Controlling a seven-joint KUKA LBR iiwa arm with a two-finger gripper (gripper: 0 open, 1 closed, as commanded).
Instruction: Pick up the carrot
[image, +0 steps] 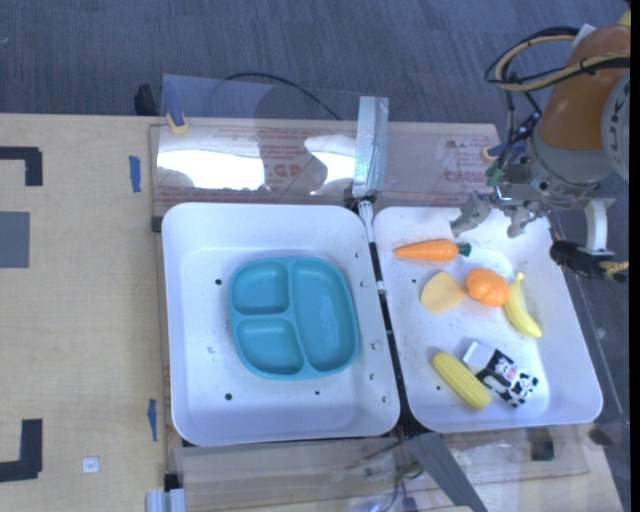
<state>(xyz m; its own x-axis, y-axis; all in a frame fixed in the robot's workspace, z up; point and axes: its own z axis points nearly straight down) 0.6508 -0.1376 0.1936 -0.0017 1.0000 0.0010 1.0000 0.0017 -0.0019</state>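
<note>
Camera view shows the carrot (430, 250) lying at the far left of the right bin (580, 400), near the yellow lemon (441, 291) and the orange (487, 286). Just right of the carrot, the gripper (495, 215) hovers with its fingers spread apart, holding nothing.

Teal divided plate (295, 317) in left bin (190, 300); right bin (575, 385) — corn (460, 379), banana (521, 309), orange (487, 286)
</note>
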